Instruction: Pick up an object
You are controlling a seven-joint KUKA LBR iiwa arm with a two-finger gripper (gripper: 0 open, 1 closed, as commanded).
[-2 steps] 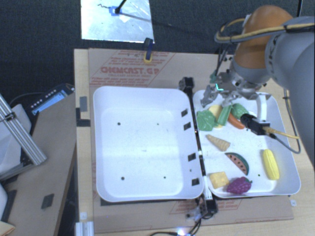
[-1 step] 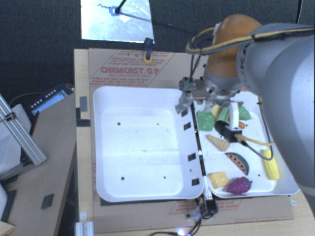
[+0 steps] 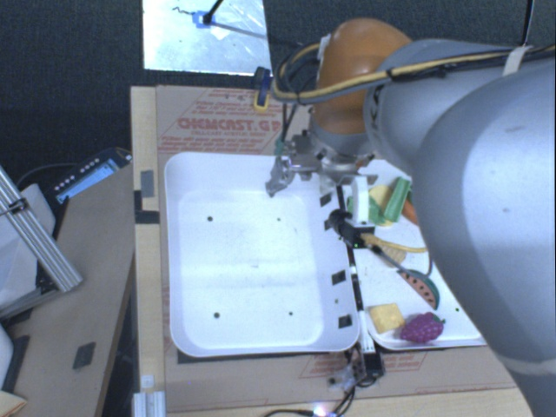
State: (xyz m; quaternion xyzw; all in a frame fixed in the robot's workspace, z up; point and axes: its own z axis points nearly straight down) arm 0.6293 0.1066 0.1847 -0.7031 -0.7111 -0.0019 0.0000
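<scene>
Toy food pieces lie in the right shallow white bin (image 3: 452, 337): a purple plastic grape bunch (image 3: 420, 327) beside a yellow wedge (image 3: 387, 316). Over the left white bin (image 3: 182, 259) hangs the gripper (image 3: 280, 181); whether it is open cannot be told.

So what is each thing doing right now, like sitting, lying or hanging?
gripper: hanging over the far right corner of the left bin; open or shut is unclear
left bin: sitting flat on the bench
right bin: partly hidden under the arm
purple grapes: lying in the right bin's near corner
yellow block: lying beside the grapes
watermelon slice: lying flat
</scene>
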